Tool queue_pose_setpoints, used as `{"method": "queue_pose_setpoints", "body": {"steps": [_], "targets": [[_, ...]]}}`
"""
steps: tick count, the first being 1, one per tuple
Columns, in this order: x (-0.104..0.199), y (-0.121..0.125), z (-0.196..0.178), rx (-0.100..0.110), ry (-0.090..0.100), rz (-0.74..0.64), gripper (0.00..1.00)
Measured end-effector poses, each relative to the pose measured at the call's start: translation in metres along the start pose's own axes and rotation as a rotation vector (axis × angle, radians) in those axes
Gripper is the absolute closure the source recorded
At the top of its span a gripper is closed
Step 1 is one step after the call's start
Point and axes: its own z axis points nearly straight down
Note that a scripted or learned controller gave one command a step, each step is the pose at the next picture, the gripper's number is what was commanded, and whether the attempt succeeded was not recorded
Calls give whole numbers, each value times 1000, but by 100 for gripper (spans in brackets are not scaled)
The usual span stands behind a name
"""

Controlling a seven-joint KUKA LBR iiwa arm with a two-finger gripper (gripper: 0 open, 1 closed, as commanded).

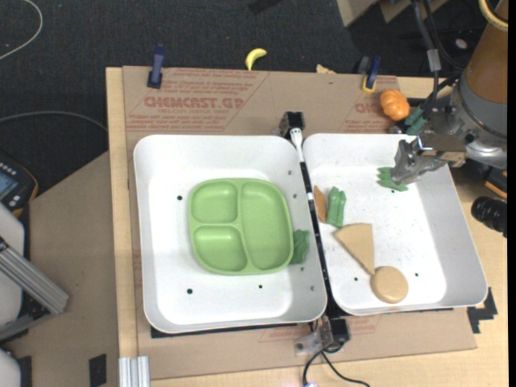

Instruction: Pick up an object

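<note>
My gripper (405, 170) hangs low over the back of the right bin (451, 240), its tips just above a small dark green piece (390, 181) that pokes out beneath it. Further left in that bin lie a green block (336, 206) and a small brown strip (320, 203) side by side. A tan wedge (359, 244) and a round tan disc (389, 284) lie toward the front. Nothing shows between the tips.
The left bin (161, 176) holds a light green divided plate (240, 226) with a small green piece (301, 246) at its right edge. An orange ball (393, 103), a yellow banana toy (255, 57) and two blue clamps (156, 67) sit on the cardboard behind the bins.
</note>
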Motion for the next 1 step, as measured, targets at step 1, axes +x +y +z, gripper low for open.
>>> {"method": "queue_pose_setpoints", "body": {"steps": [1], "targets": [[41, -21, 31, 3, 4, -14, 100]]}}
